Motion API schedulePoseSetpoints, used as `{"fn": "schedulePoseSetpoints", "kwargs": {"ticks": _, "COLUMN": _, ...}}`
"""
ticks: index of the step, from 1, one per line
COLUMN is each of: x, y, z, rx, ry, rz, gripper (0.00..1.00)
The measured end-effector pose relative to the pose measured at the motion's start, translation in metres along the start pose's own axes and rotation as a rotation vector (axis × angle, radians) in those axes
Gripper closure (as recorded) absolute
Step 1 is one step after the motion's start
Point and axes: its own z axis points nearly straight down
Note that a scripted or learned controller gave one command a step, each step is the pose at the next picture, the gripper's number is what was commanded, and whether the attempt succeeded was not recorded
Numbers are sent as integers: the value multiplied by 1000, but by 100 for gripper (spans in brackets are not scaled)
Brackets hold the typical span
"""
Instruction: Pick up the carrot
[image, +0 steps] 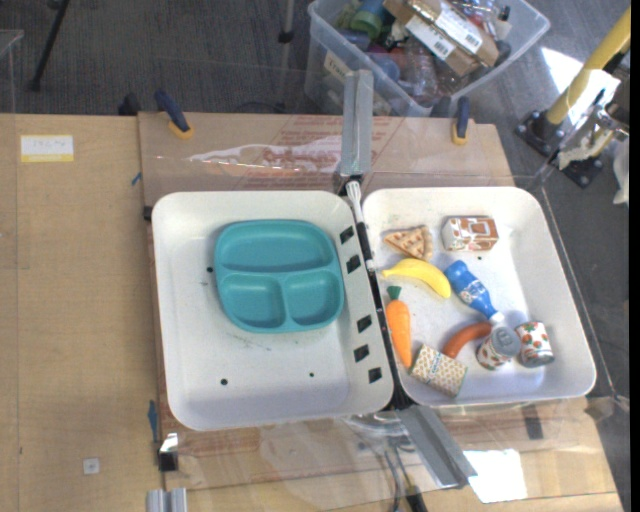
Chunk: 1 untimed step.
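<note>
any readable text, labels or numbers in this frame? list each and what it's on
None reads clearly.
White label on the bench, top left: faint print, too small to read.
Packages in the clear storage tub behind the bins: printed labels, blurred.
Small carton in the right bin: printed pattern, no legible words.
Small can in the right bin: pattern, unreadable.

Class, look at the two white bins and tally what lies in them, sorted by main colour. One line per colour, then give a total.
Teal: 1, the divided plate
Orange: 2, the carrot and the sausage
Yellow: 1, the banana
Blue: 1, the bottle
Tan or patterned: 5, pizza slice, carton, wafer, two small cans
Total: 10
</note>
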Motion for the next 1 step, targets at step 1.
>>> {"fn": "schedulePoseSetpoints", "kwargs": {"ticks": 1, "x": -29, "y": -14, "z": -7, "rx": 6, "ry": -1, "rz": -12, "gripper": 0}}
